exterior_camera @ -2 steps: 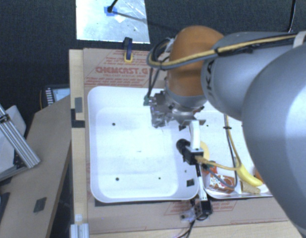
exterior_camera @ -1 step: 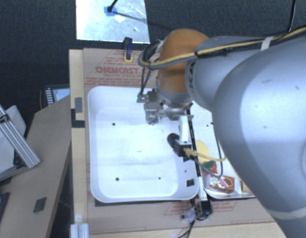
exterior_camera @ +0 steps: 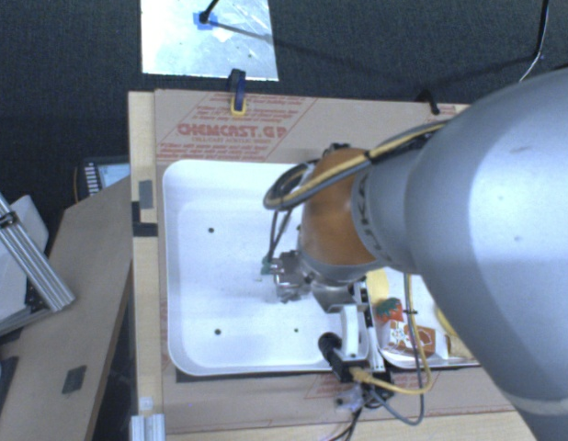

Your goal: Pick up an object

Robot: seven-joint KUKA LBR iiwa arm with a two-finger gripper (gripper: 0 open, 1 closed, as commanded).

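- Near edge: the arm (exterior_camera: 468, 237) reached in from the right, covering most of the right bin (exterior_camera: 454, 361), where a printed packet (exterior_camera: 405, 332) showed beside the wrist.
- Middle: the gripper (exterior_camera: 282, 278) hung low over the left bin (exterior_camera: 201, 246), mid-floor; its grasp could not be told.
- Judgement: nothing showed beneath it; a good pick called for shifting toward the packet.
- Far edge: cardboard (exterior_camera: 233, 122) lay behind.
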